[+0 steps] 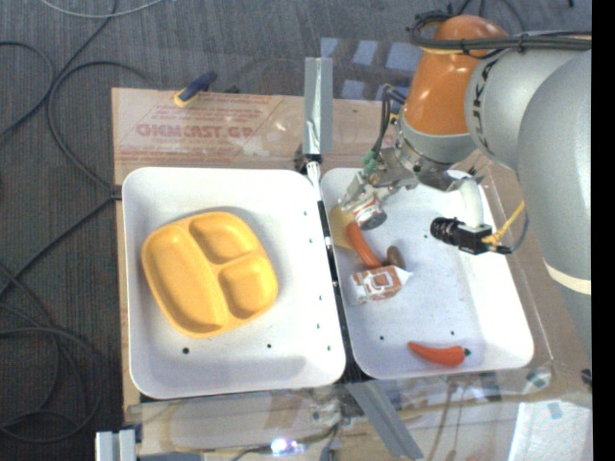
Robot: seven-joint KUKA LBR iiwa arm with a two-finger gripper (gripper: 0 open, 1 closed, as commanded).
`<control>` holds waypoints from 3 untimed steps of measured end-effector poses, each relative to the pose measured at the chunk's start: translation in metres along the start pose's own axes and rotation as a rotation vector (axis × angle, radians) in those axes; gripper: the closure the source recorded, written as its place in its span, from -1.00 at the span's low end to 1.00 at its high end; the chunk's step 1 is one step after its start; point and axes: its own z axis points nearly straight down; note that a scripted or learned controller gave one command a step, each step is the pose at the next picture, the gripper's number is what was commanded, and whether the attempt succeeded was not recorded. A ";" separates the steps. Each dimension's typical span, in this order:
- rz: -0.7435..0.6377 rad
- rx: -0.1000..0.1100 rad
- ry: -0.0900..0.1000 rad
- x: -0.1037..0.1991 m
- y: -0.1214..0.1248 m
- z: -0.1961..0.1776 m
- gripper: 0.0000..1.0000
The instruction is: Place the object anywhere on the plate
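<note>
We see the gripper (363,205) low over the right bin (500,325), at that bin's upper left corner, and we cannot tell how it is set, since the wrist and cables crowd it. Just below it lies a carrot (363,245), slanting down toward the bin's middle; whether the gripper touches its upper end is too hard to make out. Beside the carrot's lower end sit a small brown piece (395,255) and a crumpled white and orange packet (379,282). A red pepper (439,353) lies near the right bin's lower edge, well apart from these. A black cylinder (459,232) on a yellow cable hangs over the bin's right half.

Left of the right bin, in the left bin (163,353), rests the yellow plate (209,272) with three compartments.

Both bins stand on a bench with a printed board (202,133) behind them, on grey carpet (58,84) strewn with cables. The arm (538,94) is cut off at the right.
</note>
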 end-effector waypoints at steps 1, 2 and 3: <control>-0.309 0.000 0.000 0.096 -0.052 -0.018 1.00; -0.387 0.001 0.000 0.152 -0.034 0.000 1.00; -0.387 0.001 0.000 0.152 -0.034 0.000 -1.00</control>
